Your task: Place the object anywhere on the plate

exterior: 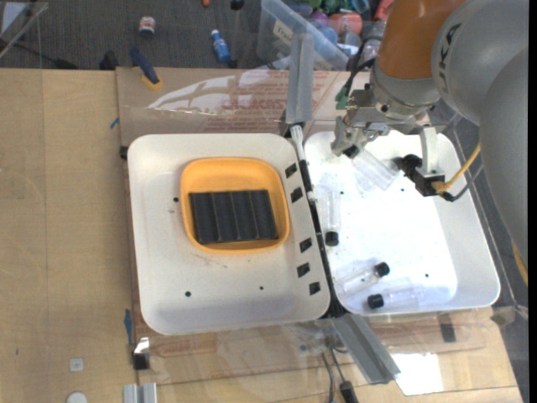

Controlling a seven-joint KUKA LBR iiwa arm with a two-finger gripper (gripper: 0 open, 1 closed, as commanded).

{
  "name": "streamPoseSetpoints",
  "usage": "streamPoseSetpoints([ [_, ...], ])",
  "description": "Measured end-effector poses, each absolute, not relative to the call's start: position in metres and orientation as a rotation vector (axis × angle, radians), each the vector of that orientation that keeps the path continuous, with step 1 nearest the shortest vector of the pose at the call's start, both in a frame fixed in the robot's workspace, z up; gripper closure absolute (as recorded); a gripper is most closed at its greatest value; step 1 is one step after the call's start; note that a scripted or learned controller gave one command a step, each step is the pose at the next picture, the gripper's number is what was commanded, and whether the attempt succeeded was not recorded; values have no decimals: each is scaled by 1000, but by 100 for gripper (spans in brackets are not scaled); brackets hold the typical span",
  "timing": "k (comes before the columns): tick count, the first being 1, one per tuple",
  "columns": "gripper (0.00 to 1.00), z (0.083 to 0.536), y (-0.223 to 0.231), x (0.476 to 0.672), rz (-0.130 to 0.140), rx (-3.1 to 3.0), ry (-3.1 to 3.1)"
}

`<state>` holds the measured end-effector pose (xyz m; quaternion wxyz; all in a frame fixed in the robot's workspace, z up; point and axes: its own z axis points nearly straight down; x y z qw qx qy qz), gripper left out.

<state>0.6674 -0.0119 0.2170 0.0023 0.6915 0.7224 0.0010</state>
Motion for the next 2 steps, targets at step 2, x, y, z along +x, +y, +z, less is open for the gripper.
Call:
streamPoseSetpoints([
  [2,100,207,14,667,0,1674,2659],
])
